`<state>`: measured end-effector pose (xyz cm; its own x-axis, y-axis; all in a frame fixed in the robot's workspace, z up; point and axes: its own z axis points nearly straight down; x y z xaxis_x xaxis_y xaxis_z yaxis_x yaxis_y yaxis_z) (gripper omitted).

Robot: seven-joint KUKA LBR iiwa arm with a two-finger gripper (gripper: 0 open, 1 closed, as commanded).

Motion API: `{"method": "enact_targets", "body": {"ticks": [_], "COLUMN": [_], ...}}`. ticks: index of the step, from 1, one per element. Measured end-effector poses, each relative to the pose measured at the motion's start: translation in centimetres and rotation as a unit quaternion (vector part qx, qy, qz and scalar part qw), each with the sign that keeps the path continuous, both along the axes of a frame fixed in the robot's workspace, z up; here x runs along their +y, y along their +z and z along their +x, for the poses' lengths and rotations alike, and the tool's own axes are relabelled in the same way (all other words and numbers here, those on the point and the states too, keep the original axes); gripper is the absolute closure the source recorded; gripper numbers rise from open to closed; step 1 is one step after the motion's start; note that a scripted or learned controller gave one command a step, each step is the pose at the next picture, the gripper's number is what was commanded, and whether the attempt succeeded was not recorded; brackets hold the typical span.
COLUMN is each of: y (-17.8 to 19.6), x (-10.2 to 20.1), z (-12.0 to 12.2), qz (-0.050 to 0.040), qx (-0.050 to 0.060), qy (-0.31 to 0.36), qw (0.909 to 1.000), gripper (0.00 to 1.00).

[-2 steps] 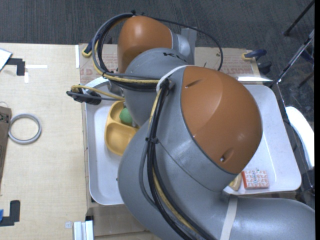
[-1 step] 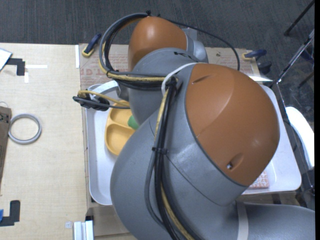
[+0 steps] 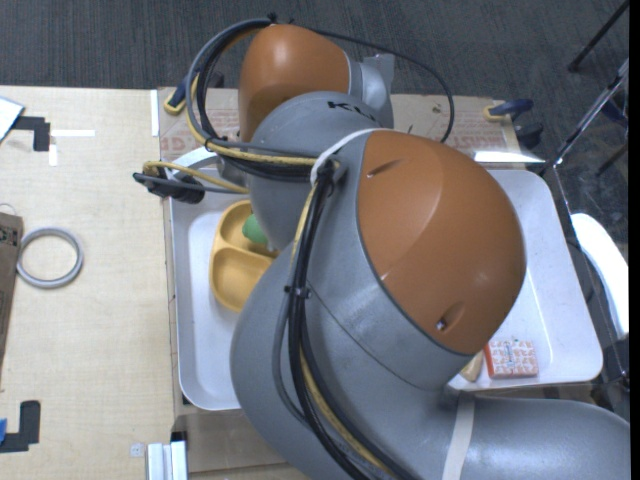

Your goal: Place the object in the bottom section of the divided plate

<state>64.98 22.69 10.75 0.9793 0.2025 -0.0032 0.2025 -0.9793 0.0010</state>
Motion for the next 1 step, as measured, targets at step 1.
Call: {"method": "enact_targets", "body": {"ticks": [1], "y": [0.97], "x": [-0.24], "z": [0.06], "qz": [0.0], "qx": [0.0], "qy": [-0.002], "qw": [1.0], "gripper": [1.0]}}
